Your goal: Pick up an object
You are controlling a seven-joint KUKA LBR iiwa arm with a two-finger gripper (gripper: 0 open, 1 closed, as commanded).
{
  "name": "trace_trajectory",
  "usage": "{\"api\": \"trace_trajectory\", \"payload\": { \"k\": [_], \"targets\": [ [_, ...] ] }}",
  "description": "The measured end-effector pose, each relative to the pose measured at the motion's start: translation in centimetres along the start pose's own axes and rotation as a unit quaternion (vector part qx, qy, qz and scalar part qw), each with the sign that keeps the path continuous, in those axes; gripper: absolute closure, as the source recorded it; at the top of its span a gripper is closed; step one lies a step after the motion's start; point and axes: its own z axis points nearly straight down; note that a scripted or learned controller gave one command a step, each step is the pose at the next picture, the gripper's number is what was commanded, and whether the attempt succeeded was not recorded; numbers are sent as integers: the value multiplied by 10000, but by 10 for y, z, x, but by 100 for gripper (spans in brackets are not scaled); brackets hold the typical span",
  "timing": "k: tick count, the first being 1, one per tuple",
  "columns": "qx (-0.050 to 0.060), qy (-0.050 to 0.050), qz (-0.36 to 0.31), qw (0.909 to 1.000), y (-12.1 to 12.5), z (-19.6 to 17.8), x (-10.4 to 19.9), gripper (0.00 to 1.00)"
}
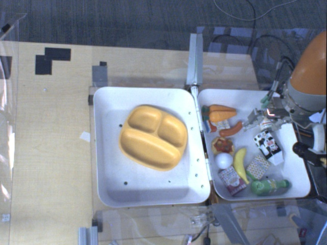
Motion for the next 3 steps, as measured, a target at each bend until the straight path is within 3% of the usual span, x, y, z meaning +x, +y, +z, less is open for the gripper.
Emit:
{"api": "trace_trajectory", "payload": {
  "k": [1, 2, 3],
  "targets": [
    [-186, -68, -150, 9997, -12, 101, -53, 0],
    [-213, -43, -182, 9996, 27, 112, -78, 0],
    [-315, -122, -174, 9993, 32, 97, -83, 100]
  ]
}}
